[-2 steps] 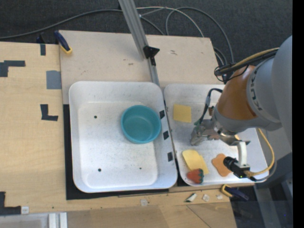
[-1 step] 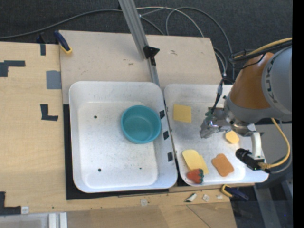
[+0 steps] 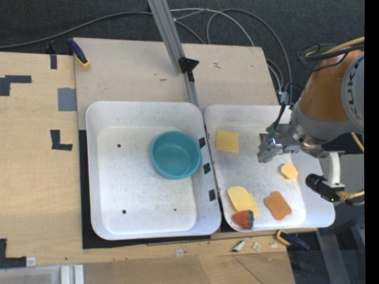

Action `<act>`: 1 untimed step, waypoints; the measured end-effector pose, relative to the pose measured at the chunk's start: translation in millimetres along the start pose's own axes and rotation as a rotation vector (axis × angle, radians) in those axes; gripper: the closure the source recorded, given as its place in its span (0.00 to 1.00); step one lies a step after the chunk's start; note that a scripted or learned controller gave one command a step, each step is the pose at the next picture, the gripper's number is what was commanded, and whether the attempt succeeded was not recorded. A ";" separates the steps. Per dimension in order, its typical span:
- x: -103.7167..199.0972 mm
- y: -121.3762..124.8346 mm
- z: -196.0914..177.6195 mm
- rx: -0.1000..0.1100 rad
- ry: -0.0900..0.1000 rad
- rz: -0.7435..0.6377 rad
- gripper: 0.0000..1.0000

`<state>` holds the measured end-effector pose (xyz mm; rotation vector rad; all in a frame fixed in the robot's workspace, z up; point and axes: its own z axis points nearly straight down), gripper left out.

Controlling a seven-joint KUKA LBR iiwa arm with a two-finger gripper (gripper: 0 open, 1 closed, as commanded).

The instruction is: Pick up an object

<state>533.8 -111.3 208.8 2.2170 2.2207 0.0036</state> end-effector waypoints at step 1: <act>61.1 -9.6 -9.7 0.006 0.004 -0.006 1.00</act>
